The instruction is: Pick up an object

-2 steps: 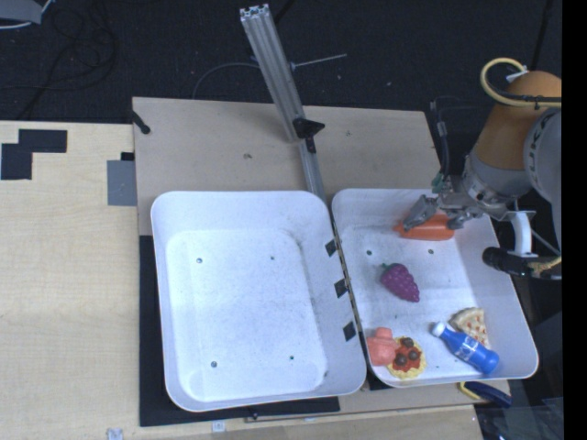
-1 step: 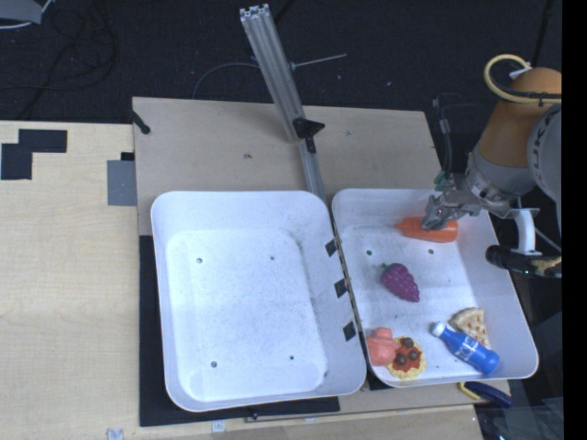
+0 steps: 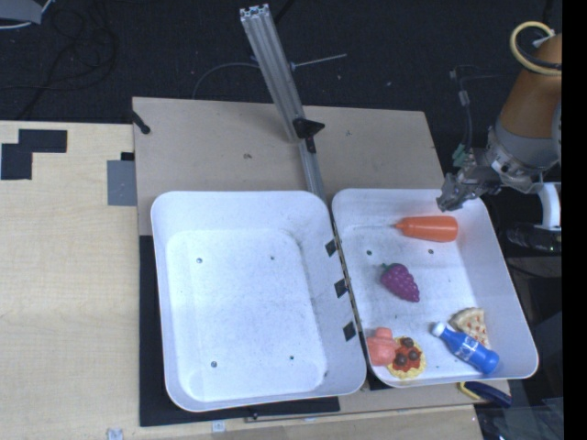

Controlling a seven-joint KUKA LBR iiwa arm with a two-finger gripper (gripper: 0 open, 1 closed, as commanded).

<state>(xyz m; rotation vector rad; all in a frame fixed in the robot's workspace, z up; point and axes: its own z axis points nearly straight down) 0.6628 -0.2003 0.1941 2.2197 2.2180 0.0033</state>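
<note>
Gripper is seen at upper right of frame, over far rim of right bin; finger state can't be told. Nothing is seen held. Orange carrot lies just below it; purple grapes mid-bin; blue bottle w/ other toys at lower right.

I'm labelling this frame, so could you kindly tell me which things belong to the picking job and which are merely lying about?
Job:
gripper
carrot
grapes
blue bottle
waffle
pink toy
tart
right bin

Lying about:
left bin
metal rail
cables
</note>
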